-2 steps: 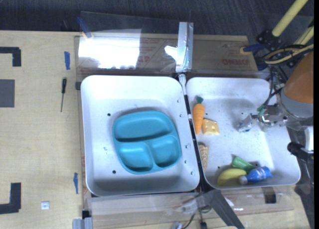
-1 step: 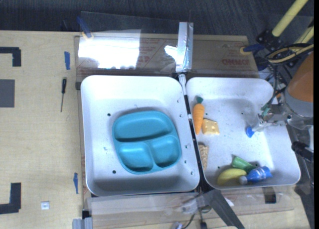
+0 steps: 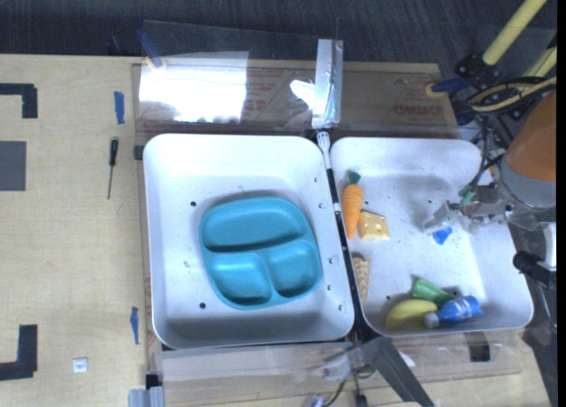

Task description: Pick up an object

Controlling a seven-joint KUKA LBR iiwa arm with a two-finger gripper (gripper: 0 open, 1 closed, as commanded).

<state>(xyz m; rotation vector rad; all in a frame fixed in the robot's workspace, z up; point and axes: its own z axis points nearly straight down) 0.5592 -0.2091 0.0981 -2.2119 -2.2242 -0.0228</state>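
The gripper (image 3: 447, 213) hangs low over the right bin (image 3: 402, 166), near its right wall; whether it is released or clenched I cannot tell. A small blue piece (image 3: 441, 236) lies just beside it, the toy carrot (image 3: 352, 204) farther left

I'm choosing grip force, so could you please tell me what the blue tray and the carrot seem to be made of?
Blue divided tray: likely moulded plastic, with an even colour, soft sheen and rounded compartment walls. Toy carrot: probably plastic or rubber, uniformly orange with a green top; too small to tell which.
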